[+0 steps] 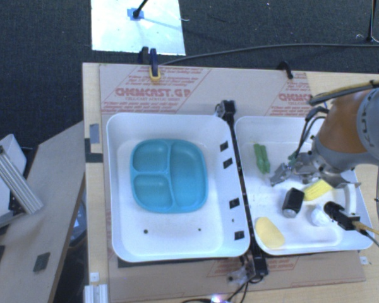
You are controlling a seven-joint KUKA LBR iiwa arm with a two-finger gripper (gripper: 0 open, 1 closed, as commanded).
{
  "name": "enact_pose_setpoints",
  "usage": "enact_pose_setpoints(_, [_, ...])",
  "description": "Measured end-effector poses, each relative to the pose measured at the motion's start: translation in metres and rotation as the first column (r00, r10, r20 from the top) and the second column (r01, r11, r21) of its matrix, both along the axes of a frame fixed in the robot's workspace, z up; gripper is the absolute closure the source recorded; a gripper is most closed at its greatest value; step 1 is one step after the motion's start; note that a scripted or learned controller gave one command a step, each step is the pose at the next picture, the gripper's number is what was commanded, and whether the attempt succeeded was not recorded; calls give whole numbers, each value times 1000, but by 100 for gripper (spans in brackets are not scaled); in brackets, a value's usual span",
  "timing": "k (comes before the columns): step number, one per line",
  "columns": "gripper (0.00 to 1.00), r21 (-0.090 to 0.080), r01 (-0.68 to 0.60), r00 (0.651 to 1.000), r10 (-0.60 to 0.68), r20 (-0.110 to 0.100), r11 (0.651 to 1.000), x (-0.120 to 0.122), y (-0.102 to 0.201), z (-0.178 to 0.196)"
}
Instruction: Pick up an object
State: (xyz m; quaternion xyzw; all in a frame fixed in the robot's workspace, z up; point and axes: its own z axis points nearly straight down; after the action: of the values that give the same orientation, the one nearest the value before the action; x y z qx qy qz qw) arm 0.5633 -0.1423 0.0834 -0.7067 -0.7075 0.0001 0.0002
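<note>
Arm (357,128) over the right bin (271,128), pincer (285,172) low among small objects.

Largest is the left bin (123,169), well left of the pincer, bearing a blue divided plate (170,174). The pincer hangs in the right bin; whether it is spread or pressed together cannot be told, and nothing shows between its tips. Just left of it and slightly up lies a green stick (261,158), narrow, lying lengthwise. Below it toward the near wall sits a pale yellow oval (270,231). Just below right stands a black cylinder (292,202), beside a yellow block (317,189) partly under the wrist, with a small white piece (317,217) beyond.
</note>
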Motion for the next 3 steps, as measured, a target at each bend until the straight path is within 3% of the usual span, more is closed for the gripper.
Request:
enact_pose_setpoints(1, [100,-1,0,1000,0,4,1000,1,0,12])
enact_pose_setpoints(3, [100,-2,-4,1000,4,7,1000,18,-6,107])
